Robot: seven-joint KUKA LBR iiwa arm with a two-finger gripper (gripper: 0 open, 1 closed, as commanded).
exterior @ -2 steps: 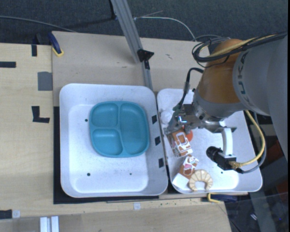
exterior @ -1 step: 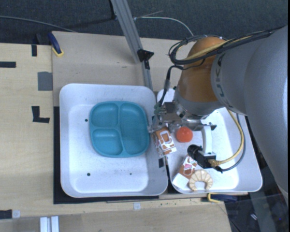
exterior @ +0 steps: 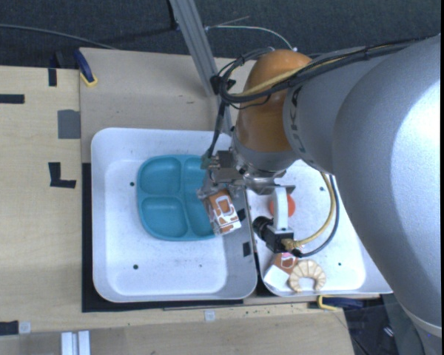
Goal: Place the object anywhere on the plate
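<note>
A small white carton with orange-brown print (exterior: 223, 213) sits tilted between the fingers of the gripper (exterior: 220, 204), clamped there, over the right edge of the teal divided plate (exterior: 166, 198). The plate lies in the left bin (exterior: 111, 220), with bare white floor to its near and left sides.

Plate (exterior: 166, 205) in left bin (exterior: 115, 272); croissant (exterior: 308, 276) right.
</note>
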